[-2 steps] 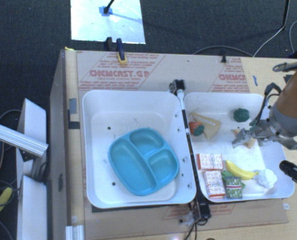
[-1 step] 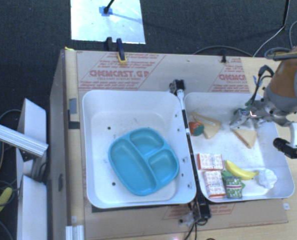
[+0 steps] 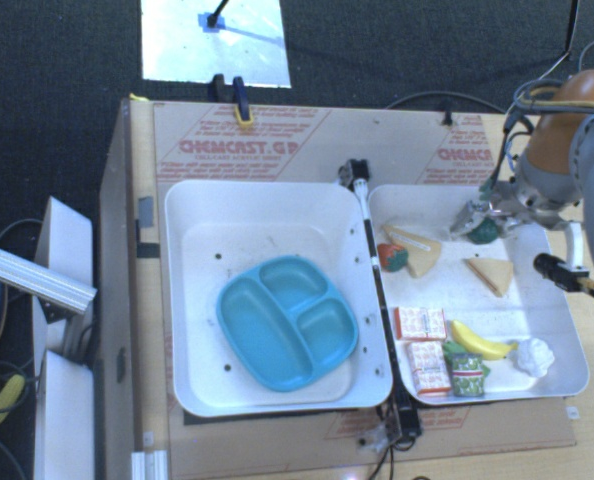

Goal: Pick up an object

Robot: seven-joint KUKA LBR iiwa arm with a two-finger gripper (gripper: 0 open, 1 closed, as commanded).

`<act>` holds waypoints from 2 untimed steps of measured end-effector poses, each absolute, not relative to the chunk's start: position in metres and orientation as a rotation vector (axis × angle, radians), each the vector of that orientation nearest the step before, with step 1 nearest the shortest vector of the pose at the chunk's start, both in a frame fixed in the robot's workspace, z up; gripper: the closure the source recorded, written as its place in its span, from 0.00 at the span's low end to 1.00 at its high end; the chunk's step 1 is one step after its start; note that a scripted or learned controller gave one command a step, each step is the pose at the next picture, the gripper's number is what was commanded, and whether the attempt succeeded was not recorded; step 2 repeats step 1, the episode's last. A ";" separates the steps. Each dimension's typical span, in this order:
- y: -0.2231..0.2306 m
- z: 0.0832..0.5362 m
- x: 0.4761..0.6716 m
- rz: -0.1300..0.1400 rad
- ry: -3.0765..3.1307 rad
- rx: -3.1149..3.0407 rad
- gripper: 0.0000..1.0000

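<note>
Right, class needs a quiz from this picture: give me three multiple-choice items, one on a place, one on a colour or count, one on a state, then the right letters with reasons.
1. Where is the blue tray?
A. left bin
B. right bin
C. on the floor

2. What colour is the banana?
A. red
B. yellow
C. blue

3. How does the tray lie?
A. standing on its edge
B. flat, compartments facing up
C. upside down

Answers:
1 A, since it rests on the floor of the left bin.
2 B, since it shows yellow near the front of the right bin.
3 B, since its three hollows are open to the camera.
</note>
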State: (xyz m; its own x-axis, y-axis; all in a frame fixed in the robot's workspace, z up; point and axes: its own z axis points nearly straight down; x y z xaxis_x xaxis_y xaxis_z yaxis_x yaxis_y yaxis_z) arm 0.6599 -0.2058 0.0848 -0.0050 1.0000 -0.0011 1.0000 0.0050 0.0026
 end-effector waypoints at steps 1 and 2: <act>-0.206 0.097 0.661 0.003 2.227 2.205 1.00; -0.206 0.097 0.661 0.003 2.227 2.205 1.00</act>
